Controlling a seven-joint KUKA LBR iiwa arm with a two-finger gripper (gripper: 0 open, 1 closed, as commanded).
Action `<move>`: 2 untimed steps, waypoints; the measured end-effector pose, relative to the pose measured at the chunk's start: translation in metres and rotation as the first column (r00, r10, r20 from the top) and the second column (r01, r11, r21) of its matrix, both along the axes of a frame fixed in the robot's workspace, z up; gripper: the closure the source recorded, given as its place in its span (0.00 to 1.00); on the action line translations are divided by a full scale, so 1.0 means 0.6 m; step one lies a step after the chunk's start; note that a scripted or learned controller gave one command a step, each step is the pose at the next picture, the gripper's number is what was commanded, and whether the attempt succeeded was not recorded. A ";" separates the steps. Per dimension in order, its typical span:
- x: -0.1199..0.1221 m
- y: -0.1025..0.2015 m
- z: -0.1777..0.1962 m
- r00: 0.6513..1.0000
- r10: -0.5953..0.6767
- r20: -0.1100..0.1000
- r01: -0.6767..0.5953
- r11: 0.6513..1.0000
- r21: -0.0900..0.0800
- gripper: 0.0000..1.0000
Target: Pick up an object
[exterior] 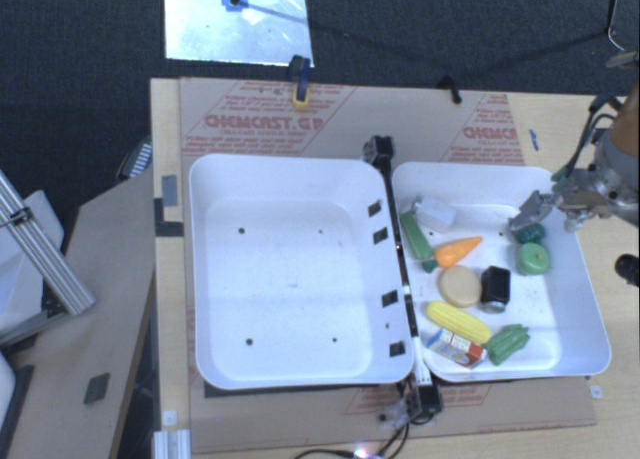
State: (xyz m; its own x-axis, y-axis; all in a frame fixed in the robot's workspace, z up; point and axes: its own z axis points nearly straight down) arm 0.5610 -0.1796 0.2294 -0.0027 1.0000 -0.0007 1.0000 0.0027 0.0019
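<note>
R bin (575, 347), white: orange carrot (459, 249), yellow corn (459, 323), green round obj (533, 259), black block (496, 286), tan disc (461, 286).

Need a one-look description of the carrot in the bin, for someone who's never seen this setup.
Look in the right white bin, the one crowded with toys. Near its middle, just above the round tan disc and right of the long green vegetable, lies the carrot. It is the only orange, tapered piece there.
</note>
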 end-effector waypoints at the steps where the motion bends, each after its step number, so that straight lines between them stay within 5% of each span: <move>1: 0.060 0.009 -0.215 1.000 0.002 0.011 -0.002 1.000 0.001 0.00; 2: 0.148 0.088 -0.237 1.000 0.006 0.008 -0.006 1.000 -0.001 0.00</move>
